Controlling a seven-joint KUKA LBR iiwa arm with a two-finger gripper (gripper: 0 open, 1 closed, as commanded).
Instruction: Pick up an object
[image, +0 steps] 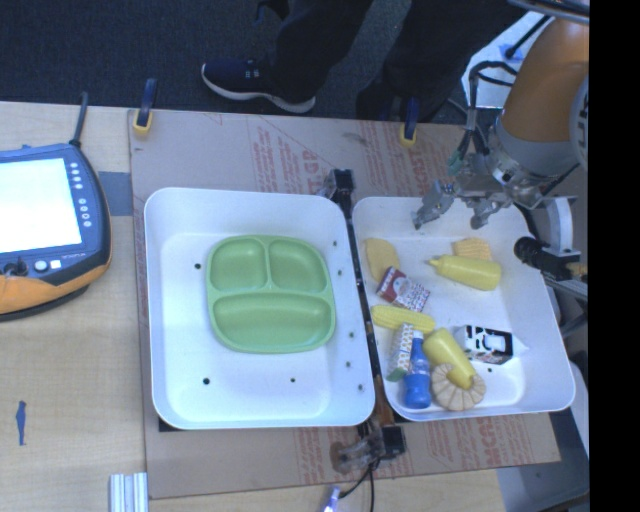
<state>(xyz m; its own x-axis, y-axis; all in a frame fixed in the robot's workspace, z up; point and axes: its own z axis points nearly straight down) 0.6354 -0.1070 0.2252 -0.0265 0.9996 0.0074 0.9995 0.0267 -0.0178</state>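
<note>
Up at the frame's upper right, the gripper (458, 208) hangs over the right bin (545, 330) with its fingers spread apart and nothing between them. Just below it lies a yellow squeeze bottle (467, 271); the left bin (175, 320) holds a green divided plate (269, 294).

No legible text anywhere. Red print on the cardboard sheet (300, 150) too blurred to read. Same for the small red-and-white packet (403, 290).

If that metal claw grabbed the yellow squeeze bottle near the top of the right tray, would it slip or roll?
The yellow squeeze bottle lies on its side and looks rounded, so a push would probably roll it. Its smooth, glossy plastic may slip. It seems light, likely a toy.
</note>
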